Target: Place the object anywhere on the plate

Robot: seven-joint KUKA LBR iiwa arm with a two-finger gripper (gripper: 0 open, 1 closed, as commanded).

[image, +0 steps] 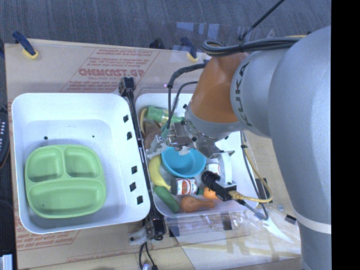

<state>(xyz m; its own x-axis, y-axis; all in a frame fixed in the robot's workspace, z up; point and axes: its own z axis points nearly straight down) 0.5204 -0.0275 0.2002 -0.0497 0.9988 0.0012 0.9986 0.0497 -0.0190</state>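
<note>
A green plate [64,180] with three compartments lies in the left bin [34,108], nothing on it. The right bin [154,101] holds a pile of toy items: a blue bowl [183,163], a yellow banana [157,175], a green cucumber [167,198], a small can with a red label [185,186], an orange carrot [198,203] and a green bottle [160,115] at the back. My gripper [179,136] hangs low over the right bin, just above the blue bowl's far rim. The arm's wrist hides much of it.
The big grey arm with its orange band [219,91] covers the right bin's right half. A black hinge strip [135,145] runs between the two bins. Blue and yellow clamps [25,45] hold the cardboard bench cover at the back edge.
</note>
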